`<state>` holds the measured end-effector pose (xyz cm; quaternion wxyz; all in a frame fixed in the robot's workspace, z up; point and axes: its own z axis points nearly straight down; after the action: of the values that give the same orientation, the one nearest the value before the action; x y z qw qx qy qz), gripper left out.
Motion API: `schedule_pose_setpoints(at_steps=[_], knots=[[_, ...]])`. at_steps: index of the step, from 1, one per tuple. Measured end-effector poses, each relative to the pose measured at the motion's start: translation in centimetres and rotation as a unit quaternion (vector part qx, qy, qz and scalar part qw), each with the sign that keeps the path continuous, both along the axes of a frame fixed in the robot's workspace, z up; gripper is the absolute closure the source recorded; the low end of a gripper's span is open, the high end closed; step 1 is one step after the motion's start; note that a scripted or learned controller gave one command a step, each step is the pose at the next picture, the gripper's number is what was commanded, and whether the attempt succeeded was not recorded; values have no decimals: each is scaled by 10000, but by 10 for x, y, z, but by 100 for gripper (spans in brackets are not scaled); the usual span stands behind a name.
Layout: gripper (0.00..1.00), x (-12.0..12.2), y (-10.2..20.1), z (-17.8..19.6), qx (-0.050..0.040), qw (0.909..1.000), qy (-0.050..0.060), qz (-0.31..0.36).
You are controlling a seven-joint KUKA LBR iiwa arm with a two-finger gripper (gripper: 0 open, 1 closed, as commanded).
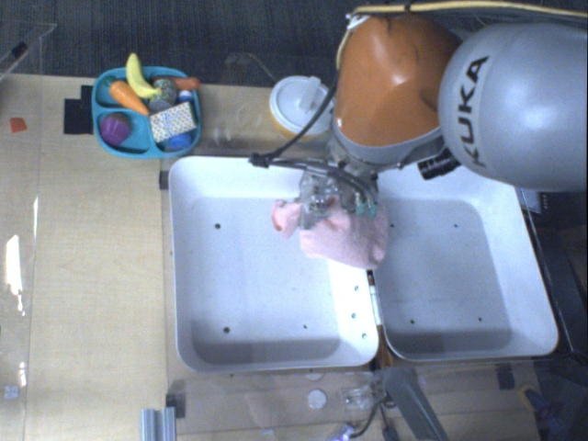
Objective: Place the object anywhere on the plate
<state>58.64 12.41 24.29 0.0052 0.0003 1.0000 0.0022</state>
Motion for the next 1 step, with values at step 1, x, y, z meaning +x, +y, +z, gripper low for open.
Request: schedule_pose_setpoints(at_steps=[1], knots=[[100, -19, 47, -8, 0, 10000, 9, 20]])
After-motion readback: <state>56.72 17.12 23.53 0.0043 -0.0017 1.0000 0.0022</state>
